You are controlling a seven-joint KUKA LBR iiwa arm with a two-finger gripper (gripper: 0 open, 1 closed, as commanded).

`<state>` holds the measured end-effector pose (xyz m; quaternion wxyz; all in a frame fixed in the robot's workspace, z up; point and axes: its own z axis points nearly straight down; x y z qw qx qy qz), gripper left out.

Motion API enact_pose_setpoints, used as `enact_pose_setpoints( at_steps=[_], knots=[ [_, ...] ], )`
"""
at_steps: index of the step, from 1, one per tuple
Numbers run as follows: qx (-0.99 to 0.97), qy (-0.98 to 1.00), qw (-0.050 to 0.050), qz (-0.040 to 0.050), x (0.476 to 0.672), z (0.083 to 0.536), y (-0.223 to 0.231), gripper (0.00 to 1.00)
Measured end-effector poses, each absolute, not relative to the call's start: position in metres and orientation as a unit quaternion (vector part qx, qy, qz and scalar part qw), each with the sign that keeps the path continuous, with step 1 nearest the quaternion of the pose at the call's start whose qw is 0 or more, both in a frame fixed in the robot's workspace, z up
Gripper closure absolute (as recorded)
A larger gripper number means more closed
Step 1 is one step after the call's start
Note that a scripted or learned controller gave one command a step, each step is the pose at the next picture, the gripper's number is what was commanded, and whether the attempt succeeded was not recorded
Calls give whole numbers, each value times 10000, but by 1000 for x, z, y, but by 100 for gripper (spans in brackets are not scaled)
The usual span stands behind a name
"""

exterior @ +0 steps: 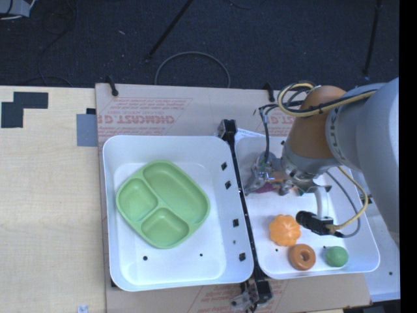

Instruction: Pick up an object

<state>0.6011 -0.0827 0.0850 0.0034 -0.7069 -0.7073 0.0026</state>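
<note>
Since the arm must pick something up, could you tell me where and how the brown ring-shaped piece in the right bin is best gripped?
The brown ring lies flat near the right bin's front wall, between the orange piece and the green ball. I would come straight down from above and pinch one side of its rim, one finger in the hole; its neighbours crowd a sideways approach.

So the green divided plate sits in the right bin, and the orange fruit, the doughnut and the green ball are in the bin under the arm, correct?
Not quite. The camera view shows the green divided plate in the left bin, not the right one. The orange fruit, doughnut and green ball are indeed in the right bin, under the arm.
</note>
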Motion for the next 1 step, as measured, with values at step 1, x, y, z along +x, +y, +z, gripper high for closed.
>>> enact_pose_setpoints(
  at_steps=[1],
  knots=[
    [-7083, -7059, 23, 11, 601, 87, -83, 0]
  ],
)
